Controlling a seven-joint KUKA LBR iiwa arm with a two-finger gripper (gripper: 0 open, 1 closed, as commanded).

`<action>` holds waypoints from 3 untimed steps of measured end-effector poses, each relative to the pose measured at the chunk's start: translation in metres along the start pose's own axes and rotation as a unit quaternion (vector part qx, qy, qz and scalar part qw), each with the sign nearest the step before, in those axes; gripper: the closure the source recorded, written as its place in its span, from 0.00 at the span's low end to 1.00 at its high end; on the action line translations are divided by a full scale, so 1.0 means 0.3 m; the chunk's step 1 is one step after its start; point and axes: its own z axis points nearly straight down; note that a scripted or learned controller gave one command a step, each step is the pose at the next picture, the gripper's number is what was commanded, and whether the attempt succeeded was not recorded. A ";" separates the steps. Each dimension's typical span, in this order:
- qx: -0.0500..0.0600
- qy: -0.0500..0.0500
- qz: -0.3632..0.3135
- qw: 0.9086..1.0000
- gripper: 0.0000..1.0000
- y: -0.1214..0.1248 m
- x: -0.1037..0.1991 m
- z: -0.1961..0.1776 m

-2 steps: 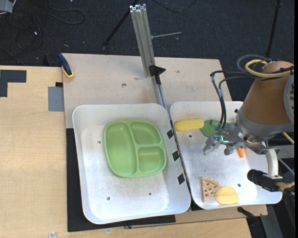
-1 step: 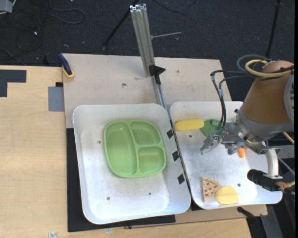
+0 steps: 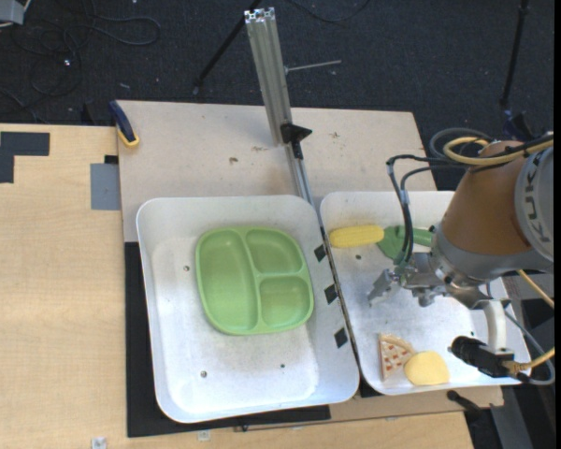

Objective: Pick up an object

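One corn cob (image 3: 355,237), long axis left-right, lies just up-left of our jaws (image 3: 385,286) in the right bin (image 3: 425,368); jaws apparently spread, pinching nothing.

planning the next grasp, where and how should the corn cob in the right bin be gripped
Grip the corn cob across its yellow middle, coming straight down from above. It lies flat, long axis left to right, so fingers should close across its narrow width. The bin wall crowds its left end.
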 end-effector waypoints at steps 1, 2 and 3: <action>0.000 0.000 0.000 1.000 0.00 0.008 0.004 0.147; -0.003 0.001 0.000 1.000 0.00 0.013 0.004 0.218; -0.007 0.001 0.002 1.000 1.00 0.020 0.002 0.177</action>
